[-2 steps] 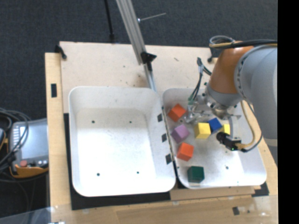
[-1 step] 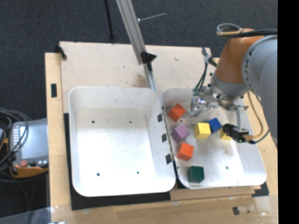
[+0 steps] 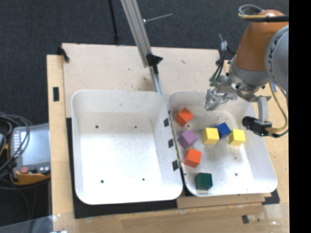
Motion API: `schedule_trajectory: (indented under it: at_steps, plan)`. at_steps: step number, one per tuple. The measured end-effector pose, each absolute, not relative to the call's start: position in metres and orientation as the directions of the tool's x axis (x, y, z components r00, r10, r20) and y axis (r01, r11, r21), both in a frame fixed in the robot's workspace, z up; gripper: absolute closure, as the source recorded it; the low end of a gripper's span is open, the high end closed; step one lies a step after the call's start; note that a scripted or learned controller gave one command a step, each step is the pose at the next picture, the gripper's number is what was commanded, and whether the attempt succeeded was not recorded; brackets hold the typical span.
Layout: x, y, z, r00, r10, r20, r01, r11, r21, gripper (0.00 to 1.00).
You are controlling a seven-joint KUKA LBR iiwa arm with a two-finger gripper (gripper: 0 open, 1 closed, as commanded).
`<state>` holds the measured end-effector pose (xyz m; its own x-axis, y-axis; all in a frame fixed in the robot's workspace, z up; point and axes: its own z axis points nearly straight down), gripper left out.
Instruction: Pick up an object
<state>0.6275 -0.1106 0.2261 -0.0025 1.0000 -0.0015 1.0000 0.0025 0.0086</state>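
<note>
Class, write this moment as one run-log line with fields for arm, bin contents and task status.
arm: pincer above right bin rear | contents: seven blocks, nearest orange block | status: nothing lifted

A pale wooden worktop [image 3: 112, 64] is sitting on dark carpet [image 3: 43, 18], bearing two shallow white bins side by side. The left bin [image 3: 77, 130] is showing a speckled floor with a few small dark dots. The right bin [image 3: 265, 171] is lying just beside it, their rims touching. A slanted metal rail [image 3: 136, 25] is reaching down to the bins' junction. At the left edge, a grey box with an orange base [image 3: 29, 154] is resting among black cables [image 3: 6, 125].
</note>
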Motion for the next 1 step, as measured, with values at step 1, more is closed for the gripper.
schedule_trajectory:
  at_steps: [1]
  plan:
    - [0.631,-0.1094,0.2913,-0.004,1.0,-0.002,1.0,0.004,0.009,1.0]
